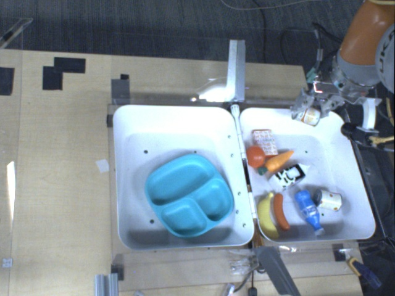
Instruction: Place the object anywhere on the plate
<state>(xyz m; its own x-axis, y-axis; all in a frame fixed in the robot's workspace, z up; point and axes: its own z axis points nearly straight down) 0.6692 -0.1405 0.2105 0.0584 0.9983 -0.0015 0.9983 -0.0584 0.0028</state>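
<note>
Pincer (310, 111): at right bin's (355, 165) far edge, pinching a small pale cylinder (310, 116).
Plate (189, 193): blue, left bin (133, 165).
Technique: carry across divider, lower before release.

Pale wooden bench under a dark carpeted floor strip

The bench (55, 184) is light wood-grain, lit evenly with a bright glare near the metal post (237, 69) that stands upright at its rear; black rectangular markings (62, 71) sit on its left part; beyond its far edge lies dark grey-blue floor (136, 11); a thin cable (290, 2) loops across that floor at the top.
</note>
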